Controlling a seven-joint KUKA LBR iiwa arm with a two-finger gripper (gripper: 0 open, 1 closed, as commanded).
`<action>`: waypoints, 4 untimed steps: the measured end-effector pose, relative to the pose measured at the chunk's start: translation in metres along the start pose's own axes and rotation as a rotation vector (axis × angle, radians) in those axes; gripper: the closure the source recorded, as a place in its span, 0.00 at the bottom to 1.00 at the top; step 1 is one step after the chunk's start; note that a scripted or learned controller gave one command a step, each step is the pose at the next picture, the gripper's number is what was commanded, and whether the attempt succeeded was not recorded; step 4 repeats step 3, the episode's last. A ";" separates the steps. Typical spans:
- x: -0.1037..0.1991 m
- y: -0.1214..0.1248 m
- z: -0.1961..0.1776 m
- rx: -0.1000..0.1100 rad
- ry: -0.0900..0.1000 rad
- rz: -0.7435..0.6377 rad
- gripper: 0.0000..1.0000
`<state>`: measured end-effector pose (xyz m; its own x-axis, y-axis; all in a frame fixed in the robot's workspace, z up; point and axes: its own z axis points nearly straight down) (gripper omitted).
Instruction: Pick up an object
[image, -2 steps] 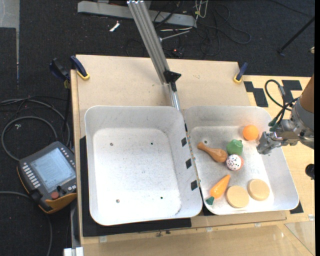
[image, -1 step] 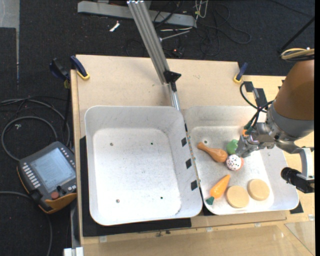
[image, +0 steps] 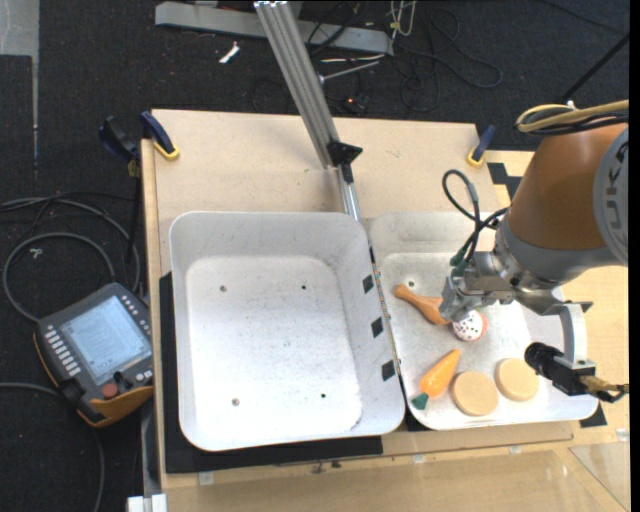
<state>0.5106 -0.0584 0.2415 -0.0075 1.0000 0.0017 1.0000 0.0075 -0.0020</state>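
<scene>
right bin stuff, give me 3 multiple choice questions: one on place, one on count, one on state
1. Where do the objects lie?
A. right bin
B. left bin
C. bare bench

2. How many round tan discs are there?
A. one
B. two
C. four

3. How does the toy carrot sit?
A. standing upright
B. lying flat
C. held in the claw

Answers: 1 A, all the objects sit in the right bin. 2 B, two discs lie side by side near its front edge. 3 B, it lies flat on the bin floor, apart from the claw.

bins: two, left and right
discs: two tan, and
carrots: one
drumsticks: one
speckled balls: one
</scene>
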 end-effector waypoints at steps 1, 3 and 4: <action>0.048 0.013 -0.002 -0.003 0.000 -0.001 1.00; 0.153 0.013 0.008 0.001 -0.001 0.000 1.00; 0.153 0.013 0.008 0.001 -0.001 0.000 1.00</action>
